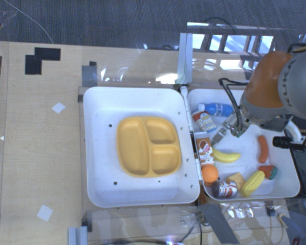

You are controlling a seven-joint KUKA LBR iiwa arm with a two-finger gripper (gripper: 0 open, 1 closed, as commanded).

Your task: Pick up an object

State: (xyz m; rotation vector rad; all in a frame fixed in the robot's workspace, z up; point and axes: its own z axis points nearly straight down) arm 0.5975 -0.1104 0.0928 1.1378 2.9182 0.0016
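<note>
1. Nearest the camera, a dark can (pixel 224 189) lies against the near wall of the right bin (pixel 290 190), with a small tan block (pixel 236 178) touching it on its far side.
2. No object sits between the gripper's tips. Every loose thing that could be picked lies on the floor of the right bin.
3. The gripper (pixel 218 138) hangs over the left half of that bin, slanting down towards the near left. Whether it is released or clenched cannot be told from this angle.
4. Just near of its tip lies a banana (pixel 226 156), stretched left to right. A red and white carton (pixel 205 149) lies just left of the banana, by the bin's left wall.
5. On the far side of the tip, a red and white packet (pixel 204 121) lies beside a blue and white bottle (pixel 215 108) in the far left corner.
6. An orange (pixel 210 173) sits near of the carton, just left of the can.
7. Further right, a red sausage (pixel 263 148) lies on its own. Near of it, a long yellow piece (pixel 252 182) touches a small red and green one (pixel 270 172).
8. The grey arm with its orange band (pixel 265 86) comes in from the right, above the bin's far right corner.
9. The left bin (pixel 99 188) holds a yellow divided plate (pixel 149 146) lying flat in its middle, well apart from the gripper.
</note>
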